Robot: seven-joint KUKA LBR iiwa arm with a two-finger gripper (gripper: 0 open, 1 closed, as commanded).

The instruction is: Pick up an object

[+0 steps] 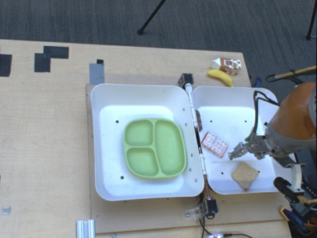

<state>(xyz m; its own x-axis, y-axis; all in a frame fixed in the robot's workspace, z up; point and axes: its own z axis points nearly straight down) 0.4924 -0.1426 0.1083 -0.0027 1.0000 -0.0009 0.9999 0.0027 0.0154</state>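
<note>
In the right bin (223,108) lie a tan slice of toast (245,175) near the front and a small pink-and-white patterned packet (214,144) toward the left wall. My gripper (239,150) hangs low over the bin, just above and left of the toast and to the right of the packet. Its fingers (234,154) point left and nothing shows between them. The orange band of the arm (297,118) rises at the right. The left bin (106,133) holds a green divided plate (154,148).
On the bench beyond the right bin lie a toy banana (220,76) and a small carton (228,63). A metal clamp strip (194,123) runs between the bins. Cables and tools crowd the front right corner (297,207).
</note>
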